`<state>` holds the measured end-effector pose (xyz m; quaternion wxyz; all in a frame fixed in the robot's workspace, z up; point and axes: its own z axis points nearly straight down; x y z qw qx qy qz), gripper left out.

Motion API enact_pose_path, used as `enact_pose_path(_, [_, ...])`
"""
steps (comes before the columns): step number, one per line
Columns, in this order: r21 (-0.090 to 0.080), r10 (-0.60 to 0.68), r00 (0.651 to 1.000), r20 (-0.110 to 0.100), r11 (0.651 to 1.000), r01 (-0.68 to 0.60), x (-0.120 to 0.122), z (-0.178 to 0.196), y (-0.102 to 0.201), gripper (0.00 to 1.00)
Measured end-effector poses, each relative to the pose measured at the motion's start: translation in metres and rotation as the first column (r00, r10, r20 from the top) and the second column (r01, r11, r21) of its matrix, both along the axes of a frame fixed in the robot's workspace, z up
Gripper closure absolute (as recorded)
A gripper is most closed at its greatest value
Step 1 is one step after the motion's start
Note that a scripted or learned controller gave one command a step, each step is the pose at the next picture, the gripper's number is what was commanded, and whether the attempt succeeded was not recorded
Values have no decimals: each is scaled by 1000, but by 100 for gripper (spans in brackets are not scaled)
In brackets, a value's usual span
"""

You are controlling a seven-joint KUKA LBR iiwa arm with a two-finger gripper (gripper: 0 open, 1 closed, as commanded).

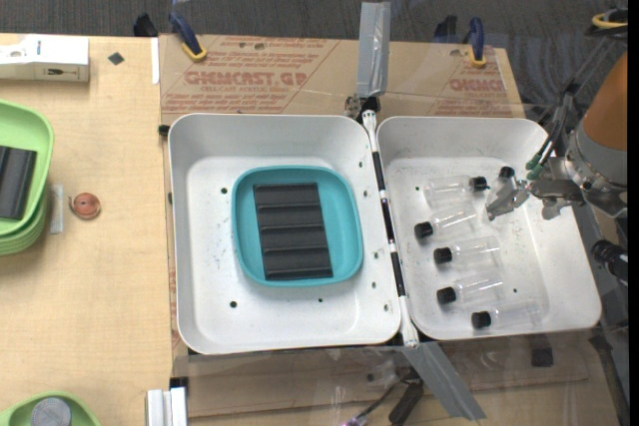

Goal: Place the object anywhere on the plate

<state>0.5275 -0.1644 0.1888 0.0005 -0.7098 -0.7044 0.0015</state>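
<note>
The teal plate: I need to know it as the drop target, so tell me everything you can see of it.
The teal plate is a rounded-square dish that looks like smooth plastic, with a raised rim. It lies flat in the middle of the left white bin, resting on the bin's floor. A dark ribbed rectangular insert with four ridges fills most of its well. It sits apart from the gripper, which is over the right bin.

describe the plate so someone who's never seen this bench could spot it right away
Of the two white bins side by side, look in the left bin. The plate lies in its middle: a teal, rounded-square dish with a dark ribbed insert. Nothing else there is teal; the right bin holds small clear vials with black caps.
</note>
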Motion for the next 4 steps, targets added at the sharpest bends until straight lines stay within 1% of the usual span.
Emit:
enact_pose_path(1, [2,18,1000,-2,1000,-18,-39,-27,-55,0])
enact_pose_path(2, [16,74,997,-2,997,-74,-49,-99,-49,0])
enact_pose_path(3, [9,69,998,-1,998,-69,-49,-90,-52,100])
enact_pose_path(4, [14,72,997,-3,997,-72,-49,-90,-50,0])
